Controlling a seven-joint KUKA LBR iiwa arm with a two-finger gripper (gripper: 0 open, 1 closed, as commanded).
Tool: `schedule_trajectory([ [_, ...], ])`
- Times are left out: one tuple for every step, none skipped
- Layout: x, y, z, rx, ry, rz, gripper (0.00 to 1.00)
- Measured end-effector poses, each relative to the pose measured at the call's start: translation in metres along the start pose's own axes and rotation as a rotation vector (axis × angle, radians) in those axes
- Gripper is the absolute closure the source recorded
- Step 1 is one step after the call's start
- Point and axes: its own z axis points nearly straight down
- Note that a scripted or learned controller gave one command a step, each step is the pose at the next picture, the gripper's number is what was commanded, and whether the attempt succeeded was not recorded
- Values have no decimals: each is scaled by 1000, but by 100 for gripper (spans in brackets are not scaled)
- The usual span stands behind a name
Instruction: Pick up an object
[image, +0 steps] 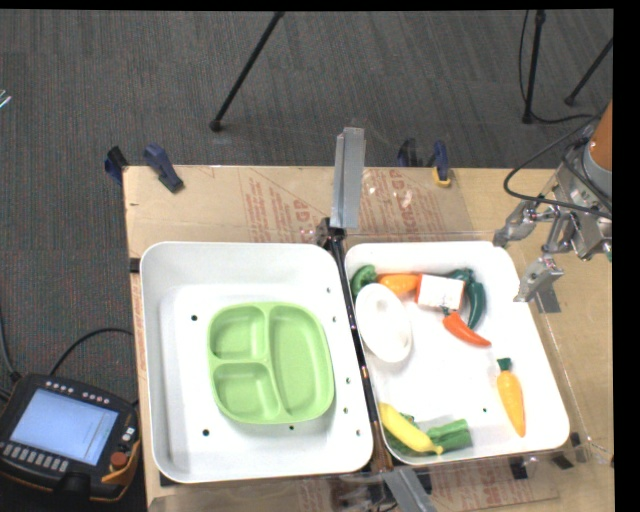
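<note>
A grey robot claw hangs at the right side of the scene, just above the upper right corner of the right bin, with nothing between its fingers. Whether the fingers are spread wide or drawn narrow cannot be told at this angle. The orange band of the arm shows at the far right edge.

Inside the right bin, nearest the claw, a white block sits beside a dark green pepper, with a small red-orange chilli just below them. Further down the right side lies an orange carrot. A white bowl rests against the left wall, an orange piece above it. Along the bottom lie a yellow banana and a green item.

The left bin holds a light green divided plate. A teach pendant lies on the floor at lower left.
</note>
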Motion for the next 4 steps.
schedule_trajectory([
  [14, 15, 198, -1, 6, 129, 0],
  [13, 15, 195, 0, 2, 127, 0],
  [81, -17, 195, 0, 4, 111, 0],
  [137, -14, 196, 0, 5, 214, 0],
])
